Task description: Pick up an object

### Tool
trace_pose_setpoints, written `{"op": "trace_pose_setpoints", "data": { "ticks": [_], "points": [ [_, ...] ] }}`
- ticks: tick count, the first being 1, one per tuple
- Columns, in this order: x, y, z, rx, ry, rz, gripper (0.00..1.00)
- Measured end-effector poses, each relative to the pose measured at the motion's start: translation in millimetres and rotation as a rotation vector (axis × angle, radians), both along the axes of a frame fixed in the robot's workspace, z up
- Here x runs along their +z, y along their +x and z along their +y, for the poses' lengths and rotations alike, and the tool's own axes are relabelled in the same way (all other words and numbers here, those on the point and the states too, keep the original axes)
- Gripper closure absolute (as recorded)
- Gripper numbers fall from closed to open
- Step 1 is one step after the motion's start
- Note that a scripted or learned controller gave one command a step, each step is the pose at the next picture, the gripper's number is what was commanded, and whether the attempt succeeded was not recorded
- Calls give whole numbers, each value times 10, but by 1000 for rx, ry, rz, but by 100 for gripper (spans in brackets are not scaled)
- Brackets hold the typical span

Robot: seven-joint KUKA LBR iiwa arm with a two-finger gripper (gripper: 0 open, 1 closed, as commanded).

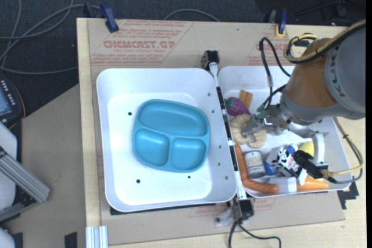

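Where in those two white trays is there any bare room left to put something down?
The left white bin has bare floor in a band all around the blue three-compartment plate, widest toward its near edge. The right white bin is crowded: toy foods lie packed together under the grey arm's claw, with little free floor.

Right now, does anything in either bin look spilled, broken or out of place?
Nothing stands out. The blue divided plate sits flat in the left bin; the right bin holds a loose jumble of toys, none spilled over its rim.
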State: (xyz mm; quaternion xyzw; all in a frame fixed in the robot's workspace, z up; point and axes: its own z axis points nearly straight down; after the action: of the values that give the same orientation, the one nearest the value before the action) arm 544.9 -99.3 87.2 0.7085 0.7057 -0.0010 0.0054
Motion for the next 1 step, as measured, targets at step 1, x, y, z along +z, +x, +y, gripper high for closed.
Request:
{"op": "trace_pose_setpoints", "data": {
  "ticks": [1],
  "points": [
    [-27,-436,-105,1,10,10,0]
  ]
}}
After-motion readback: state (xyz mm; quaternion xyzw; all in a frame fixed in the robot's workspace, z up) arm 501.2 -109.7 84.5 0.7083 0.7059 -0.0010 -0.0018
